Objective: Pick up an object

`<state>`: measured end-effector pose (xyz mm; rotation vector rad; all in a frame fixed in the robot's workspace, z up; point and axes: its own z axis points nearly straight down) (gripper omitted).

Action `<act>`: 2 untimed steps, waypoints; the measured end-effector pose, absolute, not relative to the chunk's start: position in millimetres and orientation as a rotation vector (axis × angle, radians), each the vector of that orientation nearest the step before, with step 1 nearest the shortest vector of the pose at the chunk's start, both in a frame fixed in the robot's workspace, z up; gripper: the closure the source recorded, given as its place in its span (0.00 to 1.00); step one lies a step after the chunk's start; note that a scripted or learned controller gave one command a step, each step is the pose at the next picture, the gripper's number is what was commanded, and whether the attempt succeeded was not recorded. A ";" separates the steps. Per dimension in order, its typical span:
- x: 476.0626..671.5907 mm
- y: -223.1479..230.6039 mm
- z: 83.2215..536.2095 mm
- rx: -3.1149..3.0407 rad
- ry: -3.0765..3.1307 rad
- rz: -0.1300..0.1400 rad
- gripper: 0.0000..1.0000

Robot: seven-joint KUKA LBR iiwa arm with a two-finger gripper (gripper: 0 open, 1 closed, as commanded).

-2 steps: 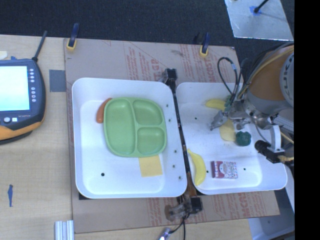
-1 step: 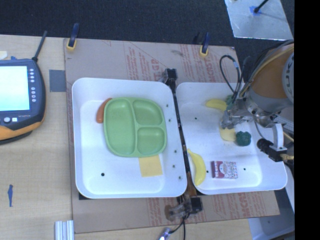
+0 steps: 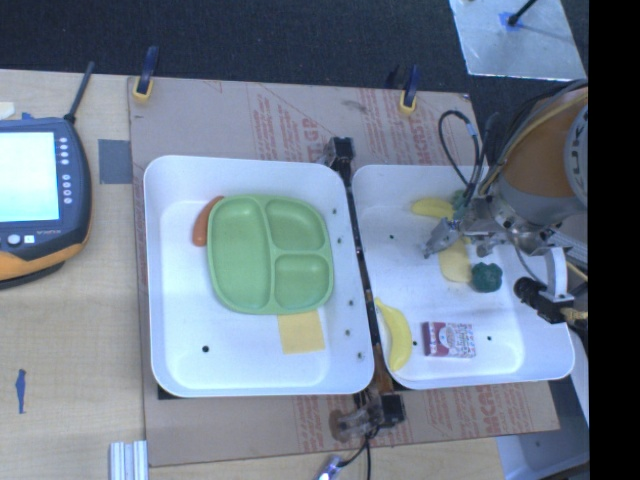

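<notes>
I see the pincer (image 3: 437, 242) low in the right bin (image 3: 400, 183), arm coming in from the right; I cannot tell from this angle how it is set or if anything is in it. Nearest things: a pale yellow piece (image 3: 456, 264) just right and below the tip, partly under the arm, and a dark green lumpy object (image 3: 487, 277) beside that, close to the wrist. A flat yellow piece (image 3: 431, 207) lies just above the tip, near the bin's far wall. Well apart toward the front: a banana (image 3: 395, 334), curved and smooth, along the left wall, and a small red-and-white printed packet (image 3: 447, 339), flat, beside it.

Left bin (image 3: 160, 268): a light green divided plate (image 3: 270, 254), three compartments, rounded corners, matte plastic. An orange sausage-shaped item (image 3: 203, 222) pokes out at its left edge, a flat yellow square (image 3: 302, 332) touches its front edge. Both bins sit on cardboard (image 3: 250, 113) on the table (image 3: 60, 348). A teach pendant (image 3: 38, 198) sits far left.
</notes>
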<state>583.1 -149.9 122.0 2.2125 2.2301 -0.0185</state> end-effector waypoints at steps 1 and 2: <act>600.3 -212.9 218.7 2.219 2.222 -0.002 0.00; 597.3 -163.8 90.9 2.217 2.230 -0.006 0.00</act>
